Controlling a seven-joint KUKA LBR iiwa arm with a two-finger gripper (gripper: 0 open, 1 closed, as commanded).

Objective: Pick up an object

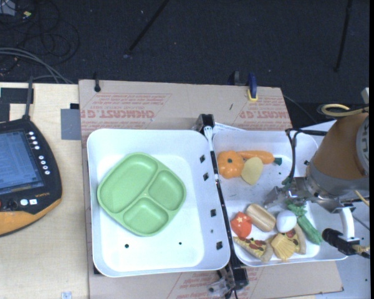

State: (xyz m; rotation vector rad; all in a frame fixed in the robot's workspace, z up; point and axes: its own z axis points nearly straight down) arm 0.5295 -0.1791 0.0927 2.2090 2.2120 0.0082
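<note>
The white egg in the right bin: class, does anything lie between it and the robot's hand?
Nothing visible does. The hand hovers just above the white egg, beside the green vegetable. The hot dog bun touches the egg's left side, crowding it without blocking the approach from above.

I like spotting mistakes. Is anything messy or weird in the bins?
Nothing looks broken or spilled. The green plate sits a bit crooked in the left bin, and the toy food is all crowded in the right bin.
</note>
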